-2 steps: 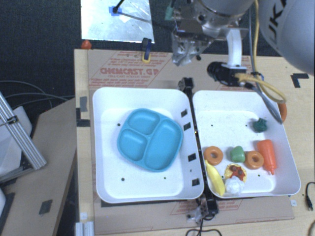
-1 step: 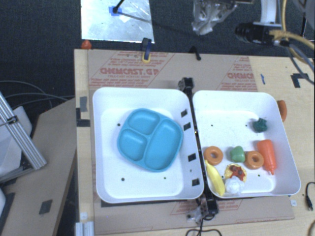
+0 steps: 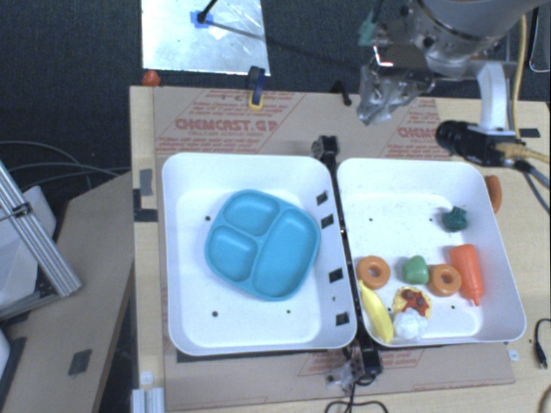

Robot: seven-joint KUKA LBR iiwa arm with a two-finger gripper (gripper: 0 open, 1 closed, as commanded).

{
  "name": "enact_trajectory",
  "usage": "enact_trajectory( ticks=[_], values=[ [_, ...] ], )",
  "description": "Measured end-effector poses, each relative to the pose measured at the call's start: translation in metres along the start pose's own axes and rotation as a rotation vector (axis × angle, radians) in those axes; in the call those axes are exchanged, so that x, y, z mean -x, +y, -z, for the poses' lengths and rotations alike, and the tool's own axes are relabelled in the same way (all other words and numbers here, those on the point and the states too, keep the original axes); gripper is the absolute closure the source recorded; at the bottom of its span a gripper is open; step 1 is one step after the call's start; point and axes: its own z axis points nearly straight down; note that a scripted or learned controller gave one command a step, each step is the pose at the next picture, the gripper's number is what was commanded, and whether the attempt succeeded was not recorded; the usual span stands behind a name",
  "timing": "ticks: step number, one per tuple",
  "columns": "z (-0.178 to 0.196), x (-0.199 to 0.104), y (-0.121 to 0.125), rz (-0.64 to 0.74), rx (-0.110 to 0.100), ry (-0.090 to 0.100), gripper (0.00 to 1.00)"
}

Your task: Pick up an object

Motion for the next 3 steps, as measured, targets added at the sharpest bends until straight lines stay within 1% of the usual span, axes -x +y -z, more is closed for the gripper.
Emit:
enact_trajectory(
  ticks=[1, 2, 3],
  values=[
    [0.033, -0.130, -0.005, 0.017, 0.009, 0.006, 1.00],
    [0.046, -0.109, 0.008, 0.001, 0.008, 0.002, 1.00],
    [-0.039, -0.069, -0.032, -0.001, -0.002, -0.002, 1.00]
  ],
)
